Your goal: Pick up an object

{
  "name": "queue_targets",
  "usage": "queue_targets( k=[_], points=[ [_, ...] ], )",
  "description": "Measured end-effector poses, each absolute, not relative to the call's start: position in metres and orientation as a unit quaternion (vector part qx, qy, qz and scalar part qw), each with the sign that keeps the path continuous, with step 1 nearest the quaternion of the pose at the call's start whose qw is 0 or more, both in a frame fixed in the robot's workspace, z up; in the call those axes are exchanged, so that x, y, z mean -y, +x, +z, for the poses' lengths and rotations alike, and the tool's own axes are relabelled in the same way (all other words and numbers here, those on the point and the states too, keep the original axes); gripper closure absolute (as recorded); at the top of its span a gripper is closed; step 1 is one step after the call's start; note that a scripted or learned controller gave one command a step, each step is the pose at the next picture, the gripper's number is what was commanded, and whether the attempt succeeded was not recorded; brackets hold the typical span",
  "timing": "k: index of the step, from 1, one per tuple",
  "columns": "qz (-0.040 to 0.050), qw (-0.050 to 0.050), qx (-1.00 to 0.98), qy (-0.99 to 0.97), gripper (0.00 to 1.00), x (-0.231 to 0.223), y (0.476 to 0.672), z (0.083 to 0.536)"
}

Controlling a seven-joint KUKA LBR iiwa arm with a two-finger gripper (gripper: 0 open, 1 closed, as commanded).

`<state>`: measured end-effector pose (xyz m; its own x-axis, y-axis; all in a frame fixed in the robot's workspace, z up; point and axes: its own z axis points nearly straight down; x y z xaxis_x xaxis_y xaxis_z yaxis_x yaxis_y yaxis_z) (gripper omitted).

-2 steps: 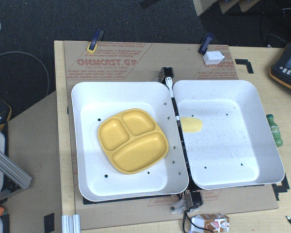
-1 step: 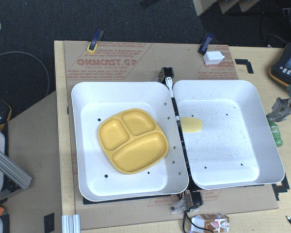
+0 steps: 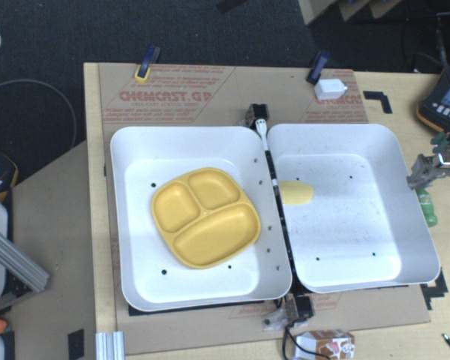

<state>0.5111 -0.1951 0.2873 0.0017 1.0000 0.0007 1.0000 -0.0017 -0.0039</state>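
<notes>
Floor: I see dark carpet [image 3: 97, 13] around the bench.
Bench: I see a tan board [image 3: 232, 96] with faint red lettering, clamps at its far edge.
Cable: I see a thin loop [image 3: 30, 88] at left.

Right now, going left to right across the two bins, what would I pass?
Left bin → yellow plate → small yellow object by the right bin's left wall → right bin → gripper at its right rim.
</notes>
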Motion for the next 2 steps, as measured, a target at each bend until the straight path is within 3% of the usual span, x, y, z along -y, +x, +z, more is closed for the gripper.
queue_targets(
  k=[1, 2],
  points=[
    [0.0008, 0.004, 0.711, -0.703, 1.0, 0.047, 0.499, 0.251],
    [-0.0028, -0.001, 0.71, -0.704, 1.0, -0.024, 0.479, 0.308]
  ],
)
